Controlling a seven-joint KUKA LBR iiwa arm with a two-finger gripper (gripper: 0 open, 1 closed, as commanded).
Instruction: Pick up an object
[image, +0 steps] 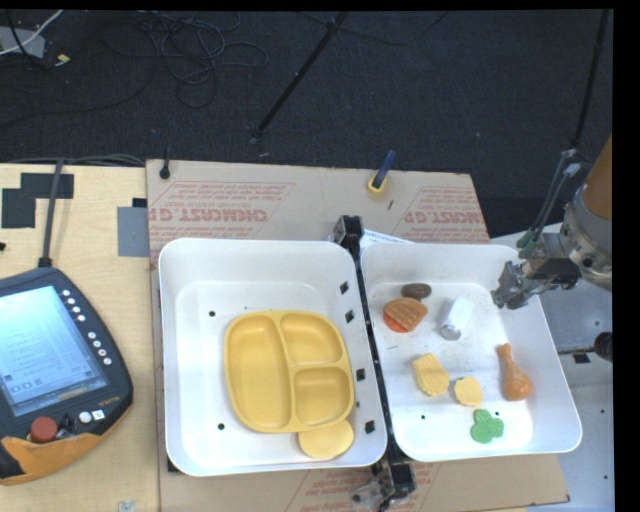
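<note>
- Cardboard (300, 205) lines the bench under two white bins; the right bin (560, 420) holds small toy foods.
- Yellow tray (290, 370) fills the left bin.
- Gripper (510, 288) hovers at the right bin's far edge, nothing visibly held; whether it is released or clenched I cannot tell.
- Best target is probably the drumstick (513, 374), lying apart: descend straight, centred.

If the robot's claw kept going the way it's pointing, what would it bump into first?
Probably the small white and grey cylinder. The claw sits at the right bin's upper right edge, pointing left and down into it, and that cylinder lies nearest in that line. Height is hard to judge, so it might pass over it.
</note>
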